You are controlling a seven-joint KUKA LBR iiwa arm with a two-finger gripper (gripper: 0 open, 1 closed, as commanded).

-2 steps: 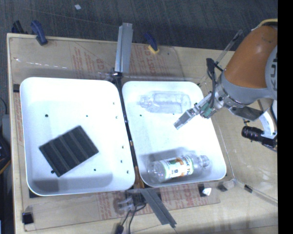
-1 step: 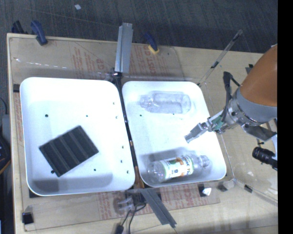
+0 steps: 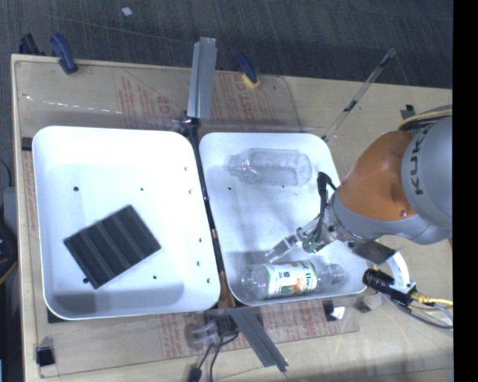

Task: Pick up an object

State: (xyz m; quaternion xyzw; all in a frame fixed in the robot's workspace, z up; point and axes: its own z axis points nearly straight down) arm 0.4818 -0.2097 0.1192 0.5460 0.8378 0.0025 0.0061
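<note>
- Black ridged pad (image 3: 112, 246): flat in left bin (image 3: 56, 146), well left of the labelled bottle (image 3: 291, 280).
- Clear bottle (image 3: 269, 166): right bin (image 3: 223, 213), far end, beyond labelled bottle.
- Labelled bottle: on its side at right bin's near wall.
- Gripper (image 3: 291, 247): just above labelled bottle, nothing seen betw. fingers; jaws open/shut – can't tell.

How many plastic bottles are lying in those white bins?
2, both in the right-hand bin. A clear bottle without a label lies near the far wall. A bottle with a label lies along the near wall, just below the robot's gripper. The arm may hide more.
</note>
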